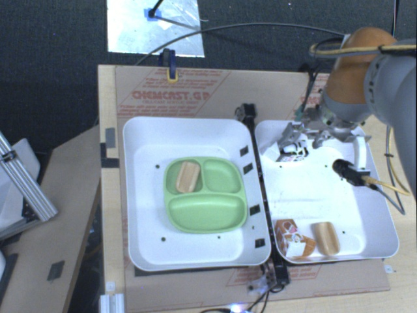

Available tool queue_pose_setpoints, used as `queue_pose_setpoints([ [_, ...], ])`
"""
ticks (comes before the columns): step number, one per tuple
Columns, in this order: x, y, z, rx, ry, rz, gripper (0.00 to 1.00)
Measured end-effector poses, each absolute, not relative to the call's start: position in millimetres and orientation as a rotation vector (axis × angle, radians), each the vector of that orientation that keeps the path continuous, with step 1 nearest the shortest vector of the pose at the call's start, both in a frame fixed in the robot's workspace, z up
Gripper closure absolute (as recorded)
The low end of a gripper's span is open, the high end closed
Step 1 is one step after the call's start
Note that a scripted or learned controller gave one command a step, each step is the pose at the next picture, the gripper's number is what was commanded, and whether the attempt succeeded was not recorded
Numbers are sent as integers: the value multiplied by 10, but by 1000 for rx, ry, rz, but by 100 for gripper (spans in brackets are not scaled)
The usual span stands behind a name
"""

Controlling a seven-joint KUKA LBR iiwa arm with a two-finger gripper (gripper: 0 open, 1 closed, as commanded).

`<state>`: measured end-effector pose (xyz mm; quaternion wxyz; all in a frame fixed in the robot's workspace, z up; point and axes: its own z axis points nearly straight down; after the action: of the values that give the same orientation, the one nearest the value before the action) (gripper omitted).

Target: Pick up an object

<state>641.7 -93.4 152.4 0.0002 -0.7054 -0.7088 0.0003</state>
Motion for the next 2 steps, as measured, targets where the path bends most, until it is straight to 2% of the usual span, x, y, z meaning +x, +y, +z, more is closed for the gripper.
queue_pose_setpoints([
  [1,6494,-923,1131,-2225,-2235,-14,0],
  [2,6510,-906,1241,-2222,-2240,-20,100],
])
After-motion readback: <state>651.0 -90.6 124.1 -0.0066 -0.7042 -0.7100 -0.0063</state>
